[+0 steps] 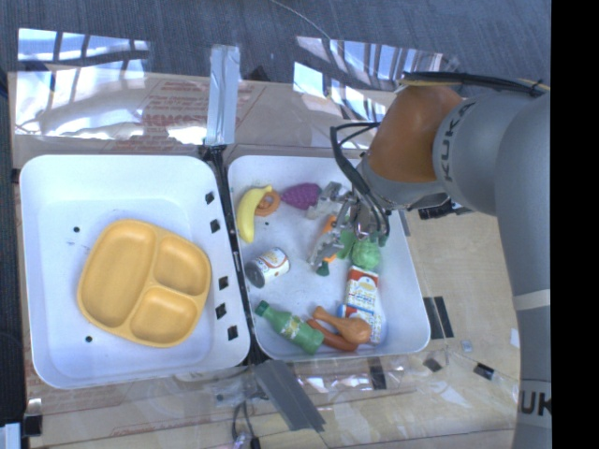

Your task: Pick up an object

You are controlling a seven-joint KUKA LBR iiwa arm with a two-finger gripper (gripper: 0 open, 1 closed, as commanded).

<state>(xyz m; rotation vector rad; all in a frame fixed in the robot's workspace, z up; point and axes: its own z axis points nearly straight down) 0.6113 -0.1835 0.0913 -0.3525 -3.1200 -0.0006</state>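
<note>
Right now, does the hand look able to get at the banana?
Probably yes. The banana lies uncovered near the right bin's left wall, the hand hangs over the same bin, and nothing sits on top of it.

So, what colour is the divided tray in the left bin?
Yellow; the tray shows best in the camera view.

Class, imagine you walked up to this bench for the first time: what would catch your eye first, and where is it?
Most likely the big yellow divided tray, lying alone in the left bin. Next, the grey arm with its orange band, reaching in from the right over the right bin, its gripper down among a clutter of toy items: a banana, purple grapes, a small can and a green bottle.
</note>
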